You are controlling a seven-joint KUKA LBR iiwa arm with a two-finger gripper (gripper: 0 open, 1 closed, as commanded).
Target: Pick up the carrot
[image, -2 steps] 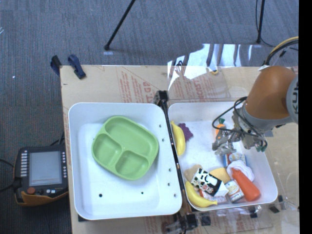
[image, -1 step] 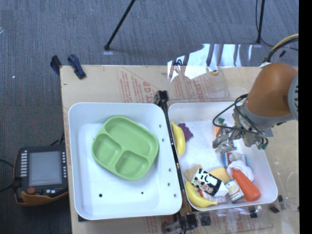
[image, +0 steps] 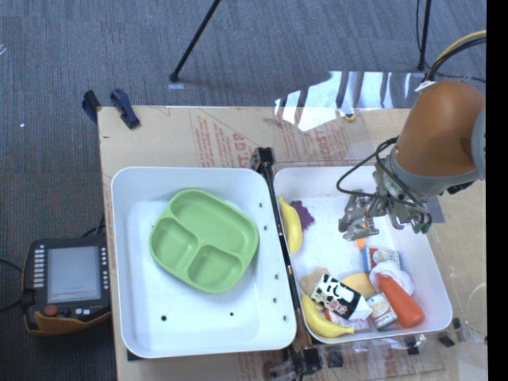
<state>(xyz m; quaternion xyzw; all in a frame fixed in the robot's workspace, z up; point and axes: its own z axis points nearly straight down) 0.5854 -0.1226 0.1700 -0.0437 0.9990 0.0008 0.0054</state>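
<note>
The carrot (image: 403, 306), an orange-red tapered piece, lies at the front right of the right bin (image: 317, 187), next to a white item (image: 391, 277) and a small can (image: 382, 313). My gripper (image: 359, 225) hangs over the middle of the right bin, behind and to the left of the carrot and well apart from it. Its fingers stand open with nothing between them. The grey arm with its orange band (image: 440, 129) reaches in from the right.
The right bin also holds a banana (image: 291, 225) and purple grapes (image: 302, 213) by its left wall, a small carton (image: 382, 257), a black-and-white cow-patterned item (image: 336, 294) and a second banana (image: 324, 321) at the front. A green divided plate (image: 204, 240) lies in the left bin (image: 135, 292).
</note>
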